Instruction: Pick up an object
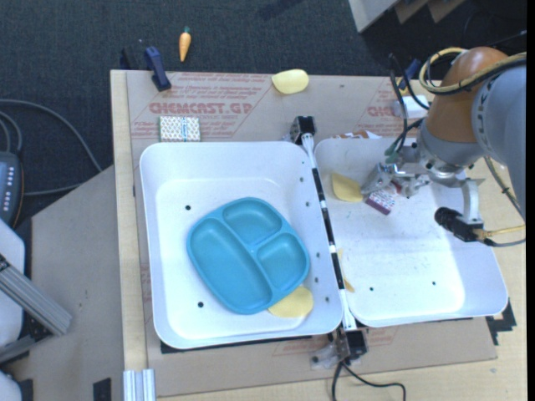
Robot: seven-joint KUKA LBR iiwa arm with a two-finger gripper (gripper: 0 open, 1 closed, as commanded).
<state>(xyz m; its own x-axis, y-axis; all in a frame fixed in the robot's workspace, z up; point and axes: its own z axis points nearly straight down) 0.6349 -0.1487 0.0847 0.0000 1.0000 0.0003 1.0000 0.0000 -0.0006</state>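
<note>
My gripper [391, 180] hangs low over the upper left part of the right bin [418, 307], at the end of the grey arm with the orange band [461, 98]. A small purple and white object [381, 201] lies on the bin floor directly below and slightly left of the gripper, very close to it; whether they touch is unclear. A flat yellow piece [345, 187] lies just left of it, near the bin's left wall.
The left bin [167, 182] holds a blue divided plate [247, 254] with a yellow object [292, 303] tucked under its lower right edge. On the board behind the bins lie a yellow lump [290, 81], a patterned packet [180, 128] and a blue clip [155, 67].
</note>
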